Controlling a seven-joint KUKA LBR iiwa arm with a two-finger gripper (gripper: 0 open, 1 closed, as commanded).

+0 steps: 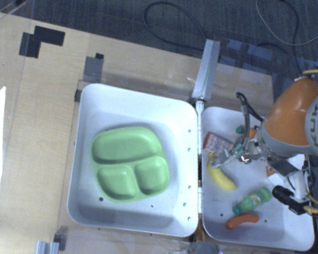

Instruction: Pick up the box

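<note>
The box (213,143), small with a reddish printed face, lies at the left wall of the right bin (286,237), near its far half. My gripper (233,155) hangs low just right of the box and overlaps its right edge, above the yellow banana. The grey arm with its orange band (292,113) comes in from the right over the bin's far right corner and hides part of the bin floor. Nothing can be seen held in the gripper.
A yellow banana (222,178) lies just in front of the gripper. A green bottle (252,201) and a red sausage (243,220) lie toward the near right. The left bin (79,200) holds a green divided plate (131,162). A black cable end (289,198) hangs at the right.
</note>
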